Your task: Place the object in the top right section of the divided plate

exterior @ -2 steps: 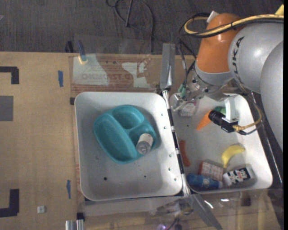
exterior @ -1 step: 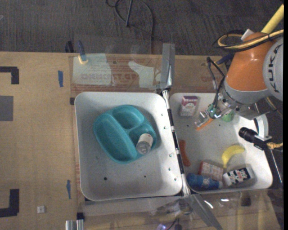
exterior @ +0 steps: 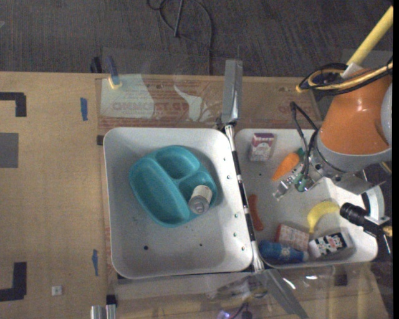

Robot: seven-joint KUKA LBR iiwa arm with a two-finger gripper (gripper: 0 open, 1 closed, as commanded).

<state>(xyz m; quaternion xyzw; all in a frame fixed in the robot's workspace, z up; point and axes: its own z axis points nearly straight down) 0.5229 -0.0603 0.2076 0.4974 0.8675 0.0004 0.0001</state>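
1. Near the right bin's front edge lie a blue tube and a milk carton.
2. Small can rests in the teal divided plate's right section, left bin.
3. Gripper hangs beside a carrot; I cannot tell how its jaws stand.

Robot lab: taped plywood bench, white bins, cables.

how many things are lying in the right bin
7: a small carton at the top left, carrot, red stick by the divider, banana, patterned box, blue bottle, black-and-white carton. The arm may hide more.
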